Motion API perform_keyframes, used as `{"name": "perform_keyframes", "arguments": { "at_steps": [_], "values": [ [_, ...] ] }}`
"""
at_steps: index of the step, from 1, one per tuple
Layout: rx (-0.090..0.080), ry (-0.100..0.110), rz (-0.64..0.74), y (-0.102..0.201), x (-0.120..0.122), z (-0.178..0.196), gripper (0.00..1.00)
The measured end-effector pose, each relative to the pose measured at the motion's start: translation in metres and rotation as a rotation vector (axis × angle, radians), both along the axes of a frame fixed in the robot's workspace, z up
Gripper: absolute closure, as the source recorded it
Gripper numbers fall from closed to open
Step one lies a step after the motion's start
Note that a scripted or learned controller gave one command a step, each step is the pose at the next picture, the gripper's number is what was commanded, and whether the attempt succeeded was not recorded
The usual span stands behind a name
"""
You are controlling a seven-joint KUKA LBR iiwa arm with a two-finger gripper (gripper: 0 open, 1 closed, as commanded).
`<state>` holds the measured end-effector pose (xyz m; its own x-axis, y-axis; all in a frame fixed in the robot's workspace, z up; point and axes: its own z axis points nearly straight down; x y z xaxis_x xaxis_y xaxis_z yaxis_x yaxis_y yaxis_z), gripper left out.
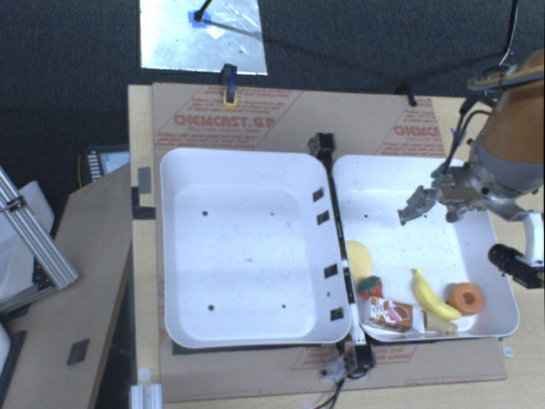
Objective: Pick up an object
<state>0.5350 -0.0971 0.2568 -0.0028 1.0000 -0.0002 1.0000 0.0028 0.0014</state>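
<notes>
Gripper point(415, 207) hangs over the right bin point(383, 181), jaw opening not discernible, nothing visibly held; banana point(430, 294) and orange ring point(466, 297) lie below-right of it.

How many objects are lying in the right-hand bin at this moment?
5, all near its front edge: a yellow round item by the divider, a small red item, a red packet, a banana and an orange ring. Something beneath the banana may be hidden.
</notes>
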Motion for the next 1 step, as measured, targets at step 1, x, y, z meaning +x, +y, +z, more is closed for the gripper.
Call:
{"name": "perform_keyframes", "arguments": {
  "at_steps": [1],
  "values": [
    [0.001,-0.005,0.008,0.0478,0.1097,-0.0756,0.0]
  ]
}}
